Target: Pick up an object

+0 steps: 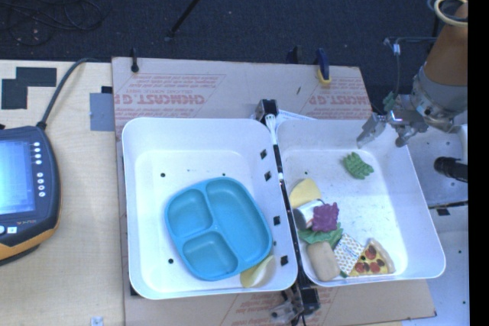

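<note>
At the bottom edge, nearest the camera, a pizza slice toy [373,259] lies in the right bin [424,219], at about five o'clock within it. Just to its nine o'clock sit a checkered cracker-like piece [348,250] and a tan bread-shaped piece [324,261], with a purple grape bunch [325,216] on a green leafy piece [315,235] above them, and a yellow wedge [304,192] at the pile's twelve o'clock. These crowd together against the divider side of the bin.

The arm [448,65] comes in at the frame's two o'clock, its orange section upright above the grey wrist. The gripper [386,130] hangs over the right bin's far rim, its two fingers spread apart with nothing between them.

A small green ridged toy [357,165] lies alone on the bin floor, at about seven o'clock from the gripper and apart from the pile.

The left bin [145,164] holds a blue divided plate [217,228], with a pale yellow piece [258,272] at its five o'clock. A tablet-like controller [23,188] rests on the bench at the frame's nine o'clock.
</note>
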`<state>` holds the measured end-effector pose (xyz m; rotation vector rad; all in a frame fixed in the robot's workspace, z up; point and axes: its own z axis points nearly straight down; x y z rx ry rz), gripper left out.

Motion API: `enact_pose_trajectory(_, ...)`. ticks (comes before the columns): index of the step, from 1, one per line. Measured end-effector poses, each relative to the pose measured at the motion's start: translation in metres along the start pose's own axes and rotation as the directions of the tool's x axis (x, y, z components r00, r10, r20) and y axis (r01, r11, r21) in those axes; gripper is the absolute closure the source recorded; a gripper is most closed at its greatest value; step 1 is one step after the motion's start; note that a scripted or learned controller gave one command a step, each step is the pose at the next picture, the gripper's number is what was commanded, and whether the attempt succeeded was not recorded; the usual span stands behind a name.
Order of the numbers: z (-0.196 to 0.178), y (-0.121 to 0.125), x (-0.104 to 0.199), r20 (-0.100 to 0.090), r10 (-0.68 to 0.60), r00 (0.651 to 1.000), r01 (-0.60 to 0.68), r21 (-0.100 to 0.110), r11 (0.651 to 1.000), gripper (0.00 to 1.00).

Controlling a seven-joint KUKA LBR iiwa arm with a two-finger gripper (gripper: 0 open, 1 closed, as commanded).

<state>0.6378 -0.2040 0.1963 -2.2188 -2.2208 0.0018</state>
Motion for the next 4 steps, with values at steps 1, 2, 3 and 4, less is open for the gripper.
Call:
enact_pose_trajectory(1, 0.114, 0.006, 0.008, -0.001, -0.005, 1.000, 0.005, 0.003, 1.000, 0.00)
enact_pose_trajectory(2, 0.098, 0.007, 0.007, 0.000, -0.007, 1.000, 0.007, -0.001, 1.000, 1.00)
enact_pose_trajectory(3, 0.110, 0.006, 0.080, -0.001, -0.002, 1.000, 0.002, 0.002, 1.000, 1.00)
enact_pose_trajectory(4, 0.003, 0.002, 0.137, -0.001, -0.004, 1.000, 0.004, -0.007, 1.000, 1.00)
